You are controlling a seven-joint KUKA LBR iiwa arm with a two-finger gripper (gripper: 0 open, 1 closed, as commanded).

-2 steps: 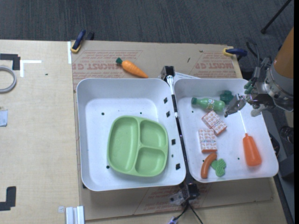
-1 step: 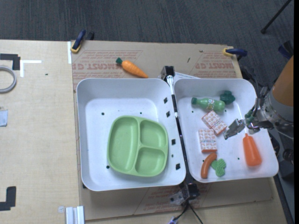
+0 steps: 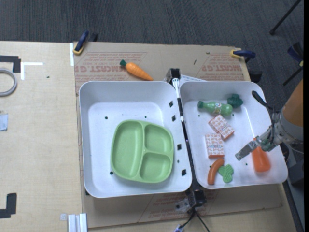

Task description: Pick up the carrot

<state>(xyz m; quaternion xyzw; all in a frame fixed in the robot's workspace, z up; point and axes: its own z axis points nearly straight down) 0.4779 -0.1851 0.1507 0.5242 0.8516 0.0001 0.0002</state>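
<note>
Carrot (image 3: pixel 136 70) on the cardboard (image 3: pixel 159 62) just beyond the left bin's (image 3: pixel 91 129) far rim, outside both bins. Gripper (image 3: pixel 252 149) low over the right bin's (image 3: pixel 241 93) right side, just beside an orange item (image 3: pixel 261 161); impossible to tell whether wide or narrow.
</note>
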